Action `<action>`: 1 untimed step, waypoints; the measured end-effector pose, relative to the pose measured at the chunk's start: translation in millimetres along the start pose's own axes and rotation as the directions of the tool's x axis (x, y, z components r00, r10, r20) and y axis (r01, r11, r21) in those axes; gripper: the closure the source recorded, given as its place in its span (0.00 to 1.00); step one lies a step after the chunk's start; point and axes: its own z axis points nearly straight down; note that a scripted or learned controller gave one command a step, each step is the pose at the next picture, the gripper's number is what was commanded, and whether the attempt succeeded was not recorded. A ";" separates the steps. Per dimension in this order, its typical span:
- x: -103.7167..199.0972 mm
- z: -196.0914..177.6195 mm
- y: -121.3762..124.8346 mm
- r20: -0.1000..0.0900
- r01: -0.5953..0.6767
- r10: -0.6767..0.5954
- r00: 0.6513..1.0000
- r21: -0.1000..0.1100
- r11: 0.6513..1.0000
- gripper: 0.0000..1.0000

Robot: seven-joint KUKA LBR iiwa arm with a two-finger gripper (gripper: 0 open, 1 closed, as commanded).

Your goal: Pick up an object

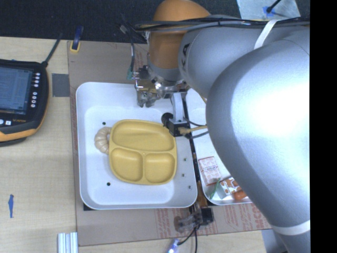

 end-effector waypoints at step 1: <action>-54.4 -36.4 -38.0 0.000 -0.003 0.003 1.000 -0.001 1.000 1.00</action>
